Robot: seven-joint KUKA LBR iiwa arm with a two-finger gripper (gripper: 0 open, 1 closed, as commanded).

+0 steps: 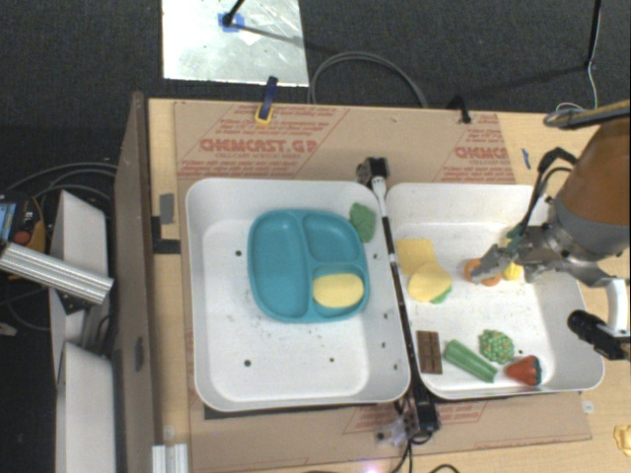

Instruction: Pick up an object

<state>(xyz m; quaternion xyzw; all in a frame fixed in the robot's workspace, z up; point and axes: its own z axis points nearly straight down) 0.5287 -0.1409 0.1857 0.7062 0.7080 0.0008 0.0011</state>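
My gripper hangs low over the right bin, near the middle of its right half. Just under its tip lies a small orange piece, and a small yellow piece sits beside it on the right. The view is too coarse to tell whether the gripper touches either one. Further left in this bin lie a yellow slice and a round yellow-green piece. Along the front are a brown block, a green cucumber, a green spotted lump and a red piece.
The left bin holds a blue divided plate with a yellow lump in its front right compartment. A green piece leans at that bin's right rim. The arm's grey body covers the right bin's far right corner.
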